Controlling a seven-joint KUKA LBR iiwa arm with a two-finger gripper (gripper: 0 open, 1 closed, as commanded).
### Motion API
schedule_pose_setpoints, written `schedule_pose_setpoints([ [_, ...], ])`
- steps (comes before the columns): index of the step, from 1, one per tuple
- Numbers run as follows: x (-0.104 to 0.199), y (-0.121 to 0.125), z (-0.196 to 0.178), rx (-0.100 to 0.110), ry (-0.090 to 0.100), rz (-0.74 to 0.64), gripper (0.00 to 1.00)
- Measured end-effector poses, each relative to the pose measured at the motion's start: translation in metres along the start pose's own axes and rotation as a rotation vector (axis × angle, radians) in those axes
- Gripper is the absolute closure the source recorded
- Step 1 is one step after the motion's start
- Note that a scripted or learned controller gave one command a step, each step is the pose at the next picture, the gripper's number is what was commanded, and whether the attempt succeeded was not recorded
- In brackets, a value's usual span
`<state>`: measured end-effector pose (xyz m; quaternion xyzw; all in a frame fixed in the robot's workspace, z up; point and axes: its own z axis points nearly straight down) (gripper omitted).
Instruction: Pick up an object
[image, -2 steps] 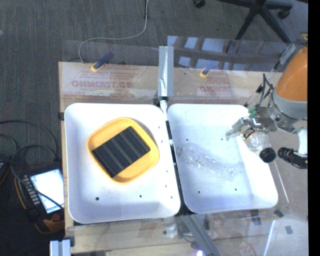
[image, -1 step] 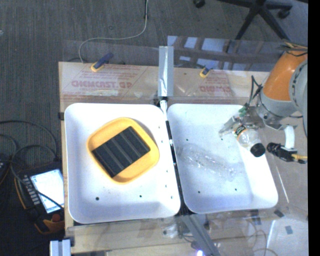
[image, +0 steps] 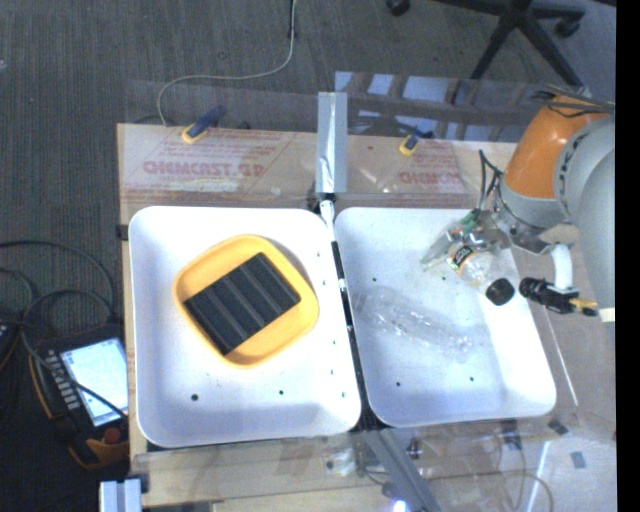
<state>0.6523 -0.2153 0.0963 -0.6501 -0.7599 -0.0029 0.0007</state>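
Note:
A yellow dish-shaped object (image: 247, 298) with a black ribbed slab on top lies in the left bin (image: 160, 400). A clear plastic item (image: 415, 322), hard to make out, lies near the middle of the right bin (image: 520, 385). My gripper (image: 462, 248) hangs low over the far right part of the right bin, up and to the right of the clear item and apart from it. Something pale and translucent (image: 438, 250) shows just to the left of the gripper; whether it is part of the gripper or a separate thing is unclear.
The grey arm with its orange band (image: 540, 155) enters from the upper right, and a black knob (image: 500, 291) and cable hang beside the wrist. A metal divider post (image: 330, 145) stands behind the seam between the bins. A tablet (image: 85, 375) lies on the floor at left.

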Motion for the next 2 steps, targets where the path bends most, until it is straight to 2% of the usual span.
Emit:
schedule_pose_setpoints([
  [1,0.001,0.0,-0.009,0.002,-0.003,-0.002,1.0],
  [2,0.027,0.02,-0.084,0.003,-0.005,-0.054,1.0],
])
